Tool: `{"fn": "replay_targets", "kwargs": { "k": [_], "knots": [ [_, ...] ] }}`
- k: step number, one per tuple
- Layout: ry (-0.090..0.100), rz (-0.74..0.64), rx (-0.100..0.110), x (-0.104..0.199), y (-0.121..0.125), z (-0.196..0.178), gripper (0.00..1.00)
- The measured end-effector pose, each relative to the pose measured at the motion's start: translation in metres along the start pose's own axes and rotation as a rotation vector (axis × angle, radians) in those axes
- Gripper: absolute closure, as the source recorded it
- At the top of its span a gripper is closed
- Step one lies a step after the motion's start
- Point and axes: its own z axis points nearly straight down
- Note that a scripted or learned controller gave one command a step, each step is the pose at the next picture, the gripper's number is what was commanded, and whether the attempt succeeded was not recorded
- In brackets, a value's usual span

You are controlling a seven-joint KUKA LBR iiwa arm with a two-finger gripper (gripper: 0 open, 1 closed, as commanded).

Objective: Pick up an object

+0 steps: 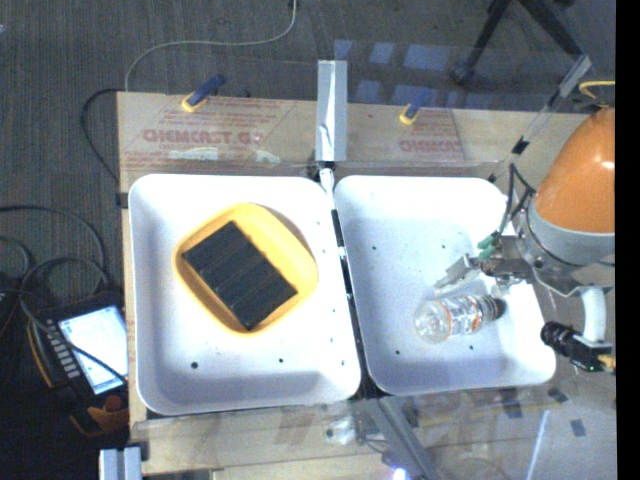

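Observation:
A clear plastic bottle [452, 317] lies on its side in the right bin [400, 218], its cap end pointing right toward the arm. My gripper [478, 265] hangs just above and slightly behind the bottle, near the bin's right side, and the grey wrist with the orange band stands behind it at the right edge. Nothing can be seen held in the gripper. In the left bin [150, 368], a yellow tray-like object with a black ridged top [245, 266] lies flat and turned at an angle, far from the gripper.
A low divider [340, 258] separates the two bins. Cardboard sheets and two clamps [203, 91] lie behind the bins. A tablet and cables [85, 343] sit on the floor to the left, and a chair base [500, 18] stands at the back.

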Motion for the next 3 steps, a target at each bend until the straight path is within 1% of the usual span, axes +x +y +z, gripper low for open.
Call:
{"fn": "replay_targets", "kwargs": {
  "k": [1, 2, 3],
  "knots": [
    [0.001, 0.008, -0.002, -0.032, 0.003, 0.089, 0.00],
    [-0.009, -0.056, -0.023, 0.020, -0.005, 0.118, 0.00],
    [0.000, -0.035, -0.001, 0.020, 0.016, 0.107, 0.00]
  ]
}}
